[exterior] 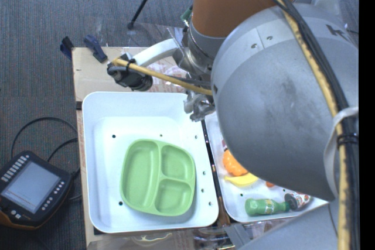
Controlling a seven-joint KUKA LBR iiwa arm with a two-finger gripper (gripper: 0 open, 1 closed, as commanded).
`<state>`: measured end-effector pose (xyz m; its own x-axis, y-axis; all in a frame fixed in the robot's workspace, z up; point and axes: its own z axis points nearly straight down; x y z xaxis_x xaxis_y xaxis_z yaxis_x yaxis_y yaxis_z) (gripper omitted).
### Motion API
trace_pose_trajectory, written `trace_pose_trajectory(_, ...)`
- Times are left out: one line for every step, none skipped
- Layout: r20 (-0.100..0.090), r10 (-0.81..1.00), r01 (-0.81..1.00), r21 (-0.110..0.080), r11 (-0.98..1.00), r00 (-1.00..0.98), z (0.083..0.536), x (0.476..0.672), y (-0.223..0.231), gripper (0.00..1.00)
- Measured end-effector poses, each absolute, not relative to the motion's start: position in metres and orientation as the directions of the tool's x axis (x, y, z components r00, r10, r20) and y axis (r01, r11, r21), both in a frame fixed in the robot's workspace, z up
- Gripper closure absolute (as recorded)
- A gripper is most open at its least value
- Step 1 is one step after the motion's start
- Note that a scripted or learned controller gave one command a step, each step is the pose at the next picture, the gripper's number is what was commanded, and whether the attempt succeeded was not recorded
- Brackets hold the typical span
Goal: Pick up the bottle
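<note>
Green plastic bottle (266, 206) with a darker cap: lies on its side in the lower right of the frame, inside the right-hand shallow white bin (233, 215), close to that bin's near rim. Sits just below a yellow banana-shaped toy (244, 180) and a rounded orange toy (234, 165), apart from both, with a small red-and-white item (299, 201) just beside its capped end.

Two-finger metal gripper (198, 107): hangs in the middle of the frame over the far edge where the two bins meet, well apart from the bottle. Cannot tell whether spread or closed, since the bulky grey arm (281, 96) with its orange band covers most of it. Nothing seen held.

Left-hand shallow white bin (89, 155): carries only a light green three-compartment plastic tray (158, 177), of no concern to the job.

Step in hand, by judgement: approach, with the grasp not yet begun. Next move calls for travel toward the lower right of the frame, alignment across the bottle's narrow body rather than along its length, then a descent that stays clear of the yellow toy and the bin rim.
</note>
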<state>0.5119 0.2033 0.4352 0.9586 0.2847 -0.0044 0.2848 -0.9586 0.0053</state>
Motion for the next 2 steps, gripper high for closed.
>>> trace_pose_trajectory(0.002,0.343,0.343,0.004,-0.939,0.939,0.4374,0.4807,0.2383,1.0)
trace_pose_trajectory(0.003,0.33,0.33,0.009,-0.944,0.944,0.4466,0.4856,0.2336,1.0)
